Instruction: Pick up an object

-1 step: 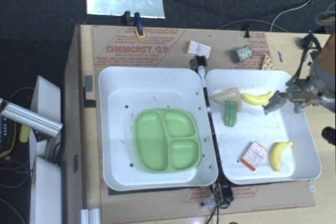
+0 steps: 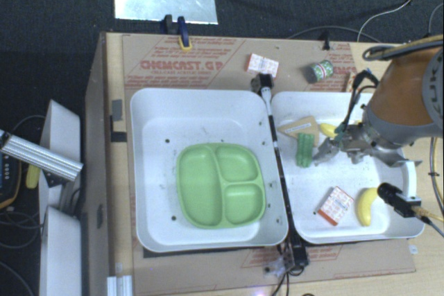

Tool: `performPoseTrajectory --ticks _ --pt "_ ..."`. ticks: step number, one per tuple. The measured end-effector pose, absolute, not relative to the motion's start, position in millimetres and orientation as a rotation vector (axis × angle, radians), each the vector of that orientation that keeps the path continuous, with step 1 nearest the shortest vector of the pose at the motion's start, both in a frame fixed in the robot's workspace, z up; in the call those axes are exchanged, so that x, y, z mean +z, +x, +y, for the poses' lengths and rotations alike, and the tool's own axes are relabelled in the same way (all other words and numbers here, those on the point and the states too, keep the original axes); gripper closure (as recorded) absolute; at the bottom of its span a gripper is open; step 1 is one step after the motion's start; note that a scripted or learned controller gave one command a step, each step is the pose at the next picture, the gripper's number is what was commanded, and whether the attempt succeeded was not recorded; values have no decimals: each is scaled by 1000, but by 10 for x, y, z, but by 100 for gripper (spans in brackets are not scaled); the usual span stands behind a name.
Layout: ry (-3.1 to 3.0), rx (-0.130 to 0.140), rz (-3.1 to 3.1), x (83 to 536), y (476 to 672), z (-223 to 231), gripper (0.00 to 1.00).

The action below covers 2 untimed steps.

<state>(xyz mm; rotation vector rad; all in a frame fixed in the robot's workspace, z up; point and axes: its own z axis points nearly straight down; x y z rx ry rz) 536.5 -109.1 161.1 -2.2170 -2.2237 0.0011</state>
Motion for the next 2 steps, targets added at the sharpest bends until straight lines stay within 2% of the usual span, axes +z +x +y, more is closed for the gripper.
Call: performPoseTrajectory --ticks 1,2 --pt "-2219 -1 -2225 842 5617 -982 0" --pt "-2219 -3 -2228 851 6289 -1083 0"
